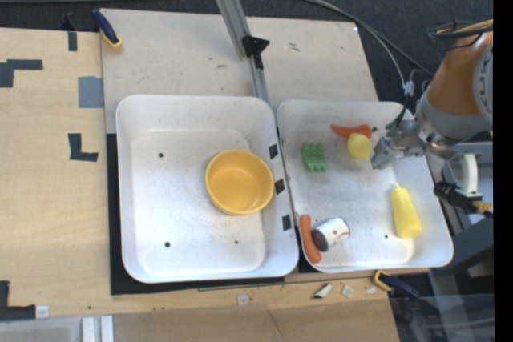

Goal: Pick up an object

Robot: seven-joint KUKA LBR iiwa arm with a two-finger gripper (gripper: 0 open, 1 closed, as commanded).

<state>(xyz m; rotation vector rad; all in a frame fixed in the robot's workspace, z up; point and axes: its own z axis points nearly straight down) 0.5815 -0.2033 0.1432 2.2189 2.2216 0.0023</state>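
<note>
Here, each line tells about one thing on the bench.

Arm: the grey arm (461, 92) with the orange band comes in from the right side and leans over the right edge of the right bin (417, 256).

Gripper: the gripper (383, 152) sits low, near the back right part of the right bin. It is too small and dark to tell if it is open or closed. Nothing can be seen caught in it.

Yellow ball: the yellow ball (359, 145) lies near the back edge of the right bin, just beside the gripper, on the side away from the arm. It looks like the thing the arm is going for, since it is the closest.

Orange carrot: a small orange carrot (351, 129) lies right behind the ball, touching it or nearly so. It could get in the way.

Green block: a green block (314, 157) lies near the left edge of the right bin, apart from the gripper.

Yellow bottle: a yellow bottle (405, 211) lies by the right edge, nearer the front.

Front corner: a white can (331, 232) and an orange stick (309, 239) lie together in the front left corner, well apart from the gripper.

Left bin: the left bin (144, 172) holds a yellow bowl (238, 182) near its middle, far from the arm's reach for now.

Why spread out: the things lie loose in bins, likely so the arm can pick any one.
</note>
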